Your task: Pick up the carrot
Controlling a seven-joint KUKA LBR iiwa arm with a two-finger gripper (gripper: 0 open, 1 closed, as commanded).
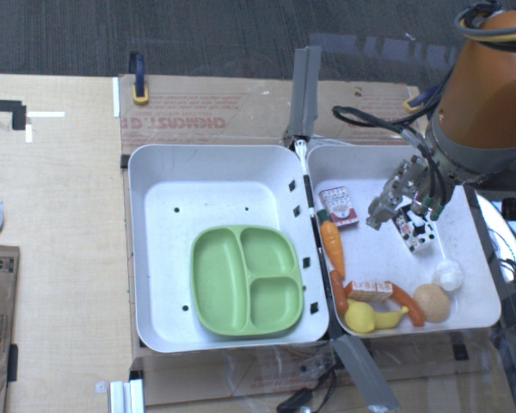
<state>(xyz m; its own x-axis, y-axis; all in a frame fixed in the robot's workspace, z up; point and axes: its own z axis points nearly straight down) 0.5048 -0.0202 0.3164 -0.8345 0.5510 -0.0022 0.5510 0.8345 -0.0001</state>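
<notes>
— So where's the carrot (332,243)?
— Against the right bin's (482,256) nine o'clock wall, lying lengthwise.
— And the gripper (406,203)?
— At the carrot's two o'clock, well apart; can't tell how its jaws stand.

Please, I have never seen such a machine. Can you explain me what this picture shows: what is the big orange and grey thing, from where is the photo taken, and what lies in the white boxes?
The big grey and orange thing is a robot arm. It reaches in from the right, and at its end is a gripper, a small two-finger hand. The photo comes from one fixed camera above the bench, looking down at a slant.

Two shallow white bins sit side by side. The left bin holds a green divided plate. The right bin holds toy food: the carrot along its left wall, a small red and white packet, a black and white carton, a yellow piece, a round beige piece and a white one.

The gripper hangs above the right bin, apart from the carrot. I see nothing held between its fingers.
</notes>
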